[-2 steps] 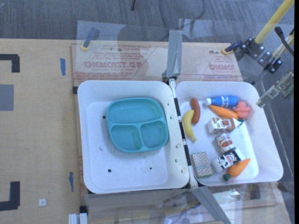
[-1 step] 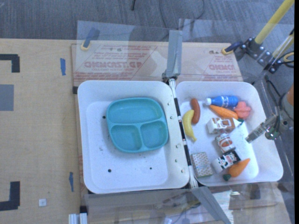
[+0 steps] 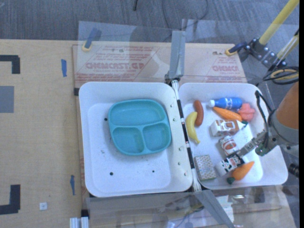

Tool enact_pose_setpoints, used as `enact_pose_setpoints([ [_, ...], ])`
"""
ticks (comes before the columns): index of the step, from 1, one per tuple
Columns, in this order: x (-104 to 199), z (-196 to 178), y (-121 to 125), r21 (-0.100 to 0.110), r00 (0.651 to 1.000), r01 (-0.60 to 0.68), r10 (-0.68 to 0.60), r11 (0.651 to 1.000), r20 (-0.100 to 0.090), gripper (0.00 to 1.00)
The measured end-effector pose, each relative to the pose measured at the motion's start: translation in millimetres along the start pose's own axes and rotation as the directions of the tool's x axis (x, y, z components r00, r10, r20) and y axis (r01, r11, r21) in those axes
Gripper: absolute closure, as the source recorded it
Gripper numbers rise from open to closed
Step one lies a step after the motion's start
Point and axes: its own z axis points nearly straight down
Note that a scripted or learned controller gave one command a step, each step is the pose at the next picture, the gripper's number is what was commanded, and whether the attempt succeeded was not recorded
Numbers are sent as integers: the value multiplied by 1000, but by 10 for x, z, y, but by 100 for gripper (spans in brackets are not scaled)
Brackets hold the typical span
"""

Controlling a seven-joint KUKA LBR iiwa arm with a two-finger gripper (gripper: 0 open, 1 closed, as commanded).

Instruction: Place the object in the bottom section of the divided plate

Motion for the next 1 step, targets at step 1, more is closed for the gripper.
enact_pose_setpoints([
  [1,486,-657,461,-1,995,-103,103,995,2,100],
])
